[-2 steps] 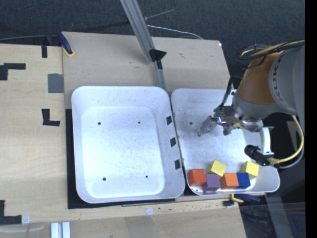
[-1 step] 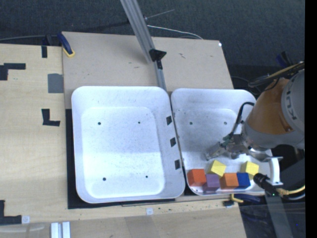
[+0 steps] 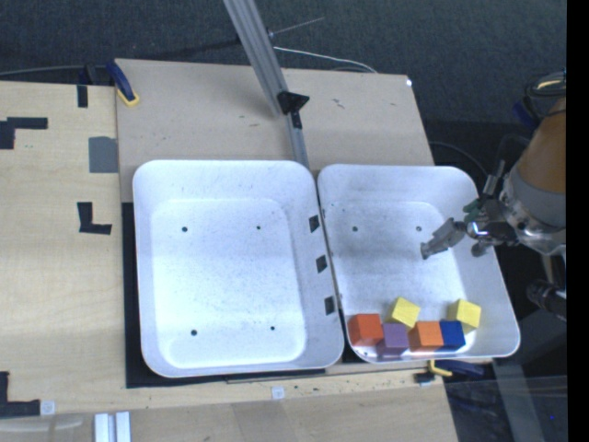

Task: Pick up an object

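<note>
Blocks [image 3: 411, 327], small matte cubes in orange, yellow, purple and blue, cluster at the near edge of the right bin [image 3: 386, 201], smooth white plastic. Gripper [image 3: 448, 236] hovers above, well apart; finger spread cannot be told.

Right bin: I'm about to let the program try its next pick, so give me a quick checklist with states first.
1. Blocks present in right bin: ok, six clustered at its near edge, e.g. orange block, blue block.
2. Hand above right bin: ok.
3. Hand over the blocks: not ok, it sits farther back.
4. Hand carrying nothing: ok.
5. Blocks separated enough to grasp: not ok, several touch.
6. Finger opening: cannot tell.
</note>
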`<state>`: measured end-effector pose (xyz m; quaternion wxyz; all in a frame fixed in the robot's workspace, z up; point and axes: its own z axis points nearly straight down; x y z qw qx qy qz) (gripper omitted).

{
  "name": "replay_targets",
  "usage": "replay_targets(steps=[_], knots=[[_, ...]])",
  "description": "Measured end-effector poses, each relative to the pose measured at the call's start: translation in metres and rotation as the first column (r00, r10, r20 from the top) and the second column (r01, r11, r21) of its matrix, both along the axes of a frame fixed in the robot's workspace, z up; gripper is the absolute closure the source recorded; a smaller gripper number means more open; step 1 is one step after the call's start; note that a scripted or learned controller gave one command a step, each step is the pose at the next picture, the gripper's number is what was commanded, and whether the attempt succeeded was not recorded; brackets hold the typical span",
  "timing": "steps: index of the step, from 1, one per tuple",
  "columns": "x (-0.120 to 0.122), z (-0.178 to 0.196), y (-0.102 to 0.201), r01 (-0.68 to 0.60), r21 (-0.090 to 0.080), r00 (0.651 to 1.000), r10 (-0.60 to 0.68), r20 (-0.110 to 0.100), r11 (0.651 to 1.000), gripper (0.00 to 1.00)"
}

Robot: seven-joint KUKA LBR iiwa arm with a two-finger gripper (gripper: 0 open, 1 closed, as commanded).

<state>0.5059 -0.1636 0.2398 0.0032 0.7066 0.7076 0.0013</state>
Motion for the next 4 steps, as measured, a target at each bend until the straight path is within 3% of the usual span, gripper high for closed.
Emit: replay_targets(steps=[1,2,3,4], knots=[[-0.011,-0.105,0.079,-0.004,0.007,1.000,0.004,-0.017,1.000,0.00],[-0.010,-0.091,0.075,0.000,0.004,1.000,0.000,-0.010,1.000,1.00],[0.048,-0.115,-0.006,0.004,-0.001,1.000,-0.004,-0.005,1.000,1.00],[0.129,-0.030,0.053,-0.008,0.002,1.000,0.008,0.006,1.000,1.00]])
